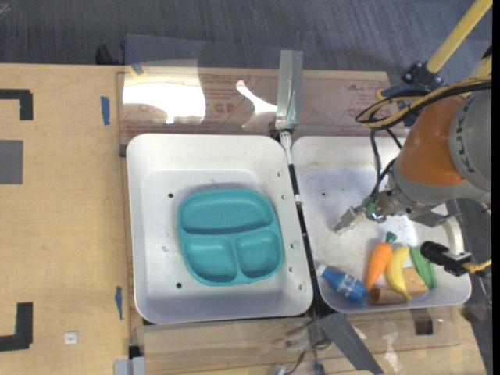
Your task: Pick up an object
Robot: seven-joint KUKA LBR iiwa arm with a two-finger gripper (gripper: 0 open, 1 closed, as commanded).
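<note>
Jaws [349, 219] hang over the right bin [328, 162], apparently spread and holding nothing. Toy carrot [379, 262] lies just nearer, beside the banana [399, 271]. I'd center over the carrot, then descend.

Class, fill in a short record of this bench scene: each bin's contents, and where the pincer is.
left bin: teal divided plate
right bin: carrot, banana, green piece, blue object, all at the near edge
pincer: over the right bin's bare middle, holding nothing, apart from the toys
</note>
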